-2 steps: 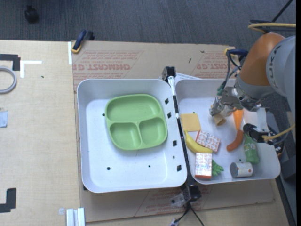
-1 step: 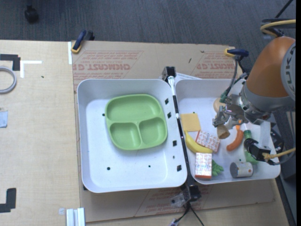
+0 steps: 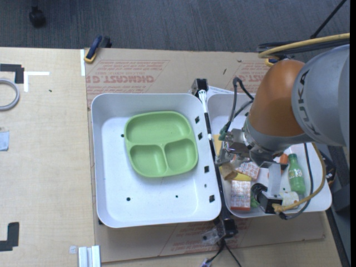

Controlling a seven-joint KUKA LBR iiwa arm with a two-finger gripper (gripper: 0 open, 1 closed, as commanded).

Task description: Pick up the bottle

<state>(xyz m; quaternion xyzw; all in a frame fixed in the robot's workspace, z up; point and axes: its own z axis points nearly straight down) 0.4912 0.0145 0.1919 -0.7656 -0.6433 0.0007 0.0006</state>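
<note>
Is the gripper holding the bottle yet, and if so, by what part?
Cannot be told. The arm hides the gripper, low in the right bin. The green bottle lies beside it, cap and body showing.

Left bin (image 3: 105, 166): white, holding a pale green plate (image 3: 161, 143). Right bin (image 3: 317, 203): white. Bottle (image 3: 295, 174): green, orange cap, white label. Packet (image 3: 240, 194): red-and-white print. Arm (image 3: 311, 93): grey, orange band. Cardboard (image 3: 128, 74): brown, red lettering. Bench (image 3: 39, 166): tan. Floor (image 3: 167, 10): dark grey.
</note>
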